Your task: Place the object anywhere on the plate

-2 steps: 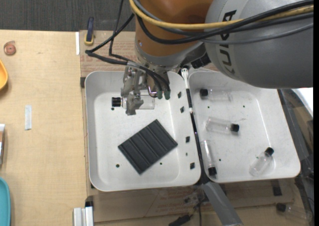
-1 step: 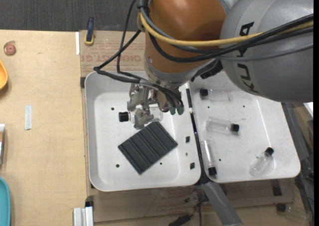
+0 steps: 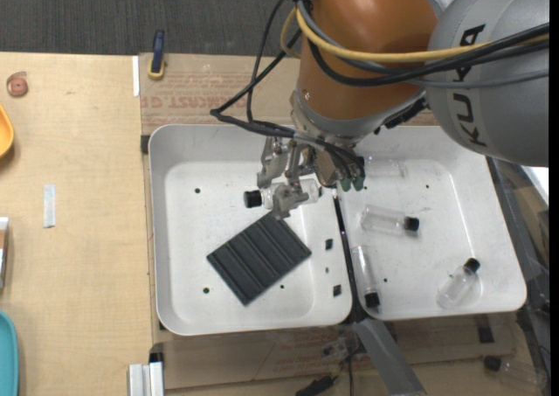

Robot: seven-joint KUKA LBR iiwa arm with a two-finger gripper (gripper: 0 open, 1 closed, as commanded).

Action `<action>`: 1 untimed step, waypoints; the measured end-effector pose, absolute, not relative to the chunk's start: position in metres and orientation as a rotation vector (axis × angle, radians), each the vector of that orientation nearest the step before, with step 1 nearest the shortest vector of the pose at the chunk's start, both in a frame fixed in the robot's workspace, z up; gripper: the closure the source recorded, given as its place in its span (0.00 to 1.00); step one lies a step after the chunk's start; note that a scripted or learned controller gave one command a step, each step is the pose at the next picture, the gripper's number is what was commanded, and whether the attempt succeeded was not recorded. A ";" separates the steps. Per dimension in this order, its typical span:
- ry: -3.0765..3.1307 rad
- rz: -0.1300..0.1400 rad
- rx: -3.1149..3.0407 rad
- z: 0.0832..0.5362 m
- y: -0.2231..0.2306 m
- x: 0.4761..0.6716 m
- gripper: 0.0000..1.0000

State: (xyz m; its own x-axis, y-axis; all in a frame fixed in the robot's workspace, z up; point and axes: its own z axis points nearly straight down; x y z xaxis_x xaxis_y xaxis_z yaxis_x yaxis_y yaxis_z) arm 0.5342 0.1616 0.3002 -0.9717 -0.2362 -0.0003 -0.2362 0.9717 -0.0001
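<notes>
My claw [image 3: 284, 198] hung over the left bin [image 3: 166, 211], just above the far corner of the plate [image 3: 259, 257], a dark ribbed slab lying askew, its long axis running from the bin's near-left toward its far-right. Whether the claw held anything, I could not tell. Clear vials [image 3: 389, 223] lay well apart in the right bin [image 3: 489, 211], across the divider. Which object I was meant to carry was unclear.

Two white bins [image 3: 166, 237], one dark ribbed plate [image 3: 259, 257], three clear vials with black caps [image 3: 389, 222], one arm [image 3: 489, 62]
</notes>
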 end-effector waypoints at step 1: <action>3.118 0.000 -0.374 0.300 0.162 0.534 0.00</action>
